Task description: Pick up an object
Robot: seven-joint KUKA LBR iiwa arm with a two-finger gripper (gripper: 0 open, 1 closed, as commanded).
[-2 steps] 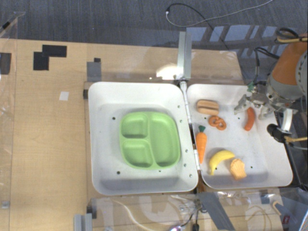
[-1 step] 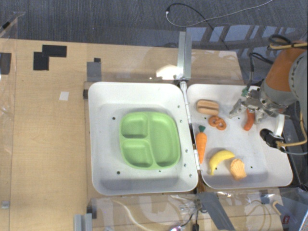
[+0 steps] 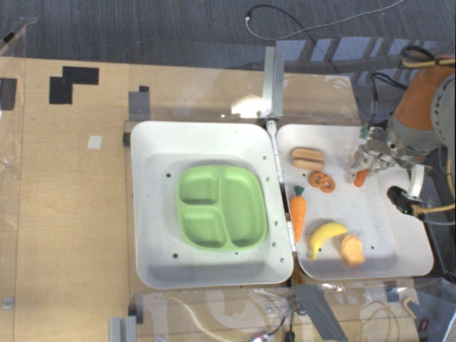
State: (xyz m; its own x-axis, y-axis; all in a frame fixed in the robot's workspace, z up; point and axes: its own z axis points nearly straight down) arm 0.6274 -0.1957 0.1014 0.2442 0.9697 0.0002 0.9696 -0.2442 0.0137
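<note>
The right bin point(image 3: 399, 258) holds several toy foods: a hot dog bun point(image 3: 307, 157), a pretzel point(image 3: 322, 182), a carrot point(image 3: 298, 216), a banana point(image 3: 325, 236) and an orange bread-like piece point(image 3: 351, 250). A small red-orange piece point(image 3: 360, 179) lies in the bin's upper right. My gripper point(image 3: 366, 162) hangs directly over that piece, its tip right at the piece's upper end. The grey arm with its orange band point(image 3: 422, 100) comes in from the right.
The left bin point(image 3: 153, 262) holds a green divided plate point(image 3: 221, 206). A metal divider post point(image 3: 274, 77) stands between the bins at the back. A black cable plug point(image 3: 401, 198) hangs over the right bin's right side.
</note>
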